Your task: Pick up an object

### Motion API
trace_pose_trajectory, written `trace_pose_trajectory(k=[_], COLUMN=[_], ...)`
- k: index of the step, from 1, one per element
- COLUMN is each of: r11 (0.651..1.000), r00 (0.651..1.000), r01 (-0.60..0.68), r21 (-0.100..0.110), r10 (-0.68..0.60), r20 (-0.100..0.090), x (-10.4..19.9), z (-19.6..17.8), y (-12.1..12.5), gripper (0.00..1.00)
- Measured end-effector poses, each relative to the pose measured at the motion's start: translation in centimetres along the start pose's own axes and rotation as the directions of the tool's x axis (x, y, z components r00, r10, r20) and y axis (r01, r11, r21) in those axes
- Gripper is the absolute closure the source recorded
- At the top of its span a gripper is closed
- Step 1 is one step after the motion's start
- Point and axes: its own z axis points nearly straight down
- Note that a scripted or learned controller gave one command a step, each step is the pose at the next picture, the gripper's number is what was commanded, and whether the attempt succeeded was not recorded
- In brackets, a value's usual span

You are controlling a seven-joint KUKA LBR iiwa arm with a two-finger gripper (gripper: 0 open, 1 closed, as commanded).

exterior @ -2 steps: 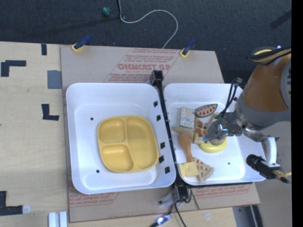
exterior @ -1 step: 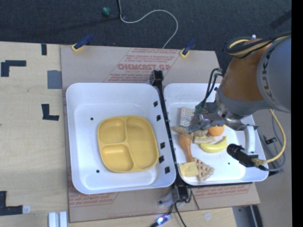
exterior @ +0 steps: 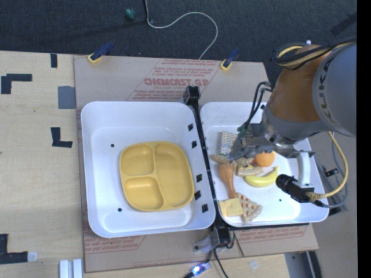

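Two white bins are sitting side by side on cardboard. We are hovering our gripper [exterior: 246,146] low over the right bin's [exterior: 290,213] toy-food pile, beside the orange [exterior: 265,158] and banana [exterior: 261,179]; its grip we cannot tell.

Cardboard sheet [exterior: 168,83] under the bins, at 12 o'clock — red printed lettering, upside down from this view; looks like "CHEMCAST GP" but too blurred to be sure, smaller red lines beside it unreadable. Arm [exterior: 333,94] at 3 o'clock — dark letters "KU" on the grey casing, the rest cut off.
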Motion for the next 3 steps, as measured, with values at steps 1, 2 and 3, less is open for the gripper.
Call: trace_pose_trajectory(k=[1,2,3], r11=[1.0,1.0,1.0], r00=[1.0,1.0,1.0], r01=[-0.001,-0.002,0.0], r21=[0.001,0.0,-0.001], r10=[0.001,0.002,0.0], r20=[0.001,0.001,0.0], x=[1.12,0.77,1.11], z=[0.49,0.56,-0.34], y=[-0.51,-0.35,0.3], gripper=[1.0,1.0,1.0])
